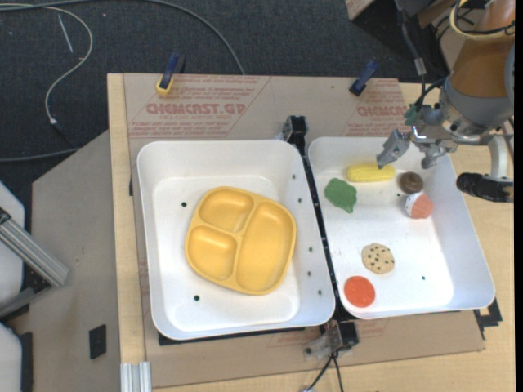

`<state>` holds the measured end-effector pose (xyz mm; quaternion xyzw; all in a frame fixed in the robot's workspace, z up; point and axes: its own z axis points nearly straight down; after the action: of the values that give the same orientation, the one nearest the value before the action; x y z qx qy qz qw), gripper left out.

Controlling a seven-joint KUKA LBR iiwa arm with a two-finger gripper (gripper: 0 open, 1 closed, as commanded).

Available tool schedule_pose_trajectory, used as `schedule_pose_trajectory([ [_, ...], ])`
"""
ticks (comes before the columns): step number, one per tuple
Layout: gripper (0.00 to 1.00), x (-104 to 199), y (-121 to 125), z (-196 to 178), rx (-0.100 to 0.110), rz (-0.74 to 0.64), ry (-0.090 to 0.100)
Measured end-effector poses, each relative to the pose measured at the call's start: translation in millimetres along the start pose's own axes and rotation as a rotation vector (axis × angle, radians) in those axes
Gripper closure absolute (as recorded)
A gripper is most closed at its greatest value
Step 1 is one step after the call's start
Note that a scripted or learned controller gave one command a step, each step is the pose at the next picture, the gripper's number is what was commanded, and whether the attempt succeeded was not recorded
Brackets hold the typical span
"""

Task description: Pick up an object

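My gripper (pixel 410 153) hangs open over the back of the right bin (pixel 470 256), with nothing between its fingers. Just below its left finger lies a yellow corn-like piece (pixel 369 173). A small brown ball (pixel 410 182) sits under the gripper, and an orange-and-white piece (pixel 419 207) rests just in front of that. To the left of the yellow piece lies a green toy vegetable (pixel 341 193). Nearer the front of the bin are a chocolate-chip cookie (pixel 377 258) and a red round piece (pixel 359 291).
The left bin (pixel 159 186) holds a yellow divided plate (pixel 241 239). Both bins stand on a cardboard sheet (pixel 204 104) held by blue clamps (pixel 170 72). The arm's orange band (pixel 484 64) is at the upper right. Cables run across the dark floor behind.
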<state>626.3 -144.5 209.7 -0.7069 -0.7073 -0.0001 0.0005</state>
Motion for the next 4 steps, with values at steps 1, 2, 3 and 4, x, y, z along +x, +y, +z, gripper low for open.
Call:
schedule_pose_trajectory([
  [1,0.00,-9,-2,47,0.005,0.001,0.000],
  [2,0.00,-9,3,91,0.003,0.000,0.000],
  [3,0.00,-8,3,126,0.004,0.000,0.001],
  [4,1.00,-8,4,113,-0.001,0.000,0.001],
])
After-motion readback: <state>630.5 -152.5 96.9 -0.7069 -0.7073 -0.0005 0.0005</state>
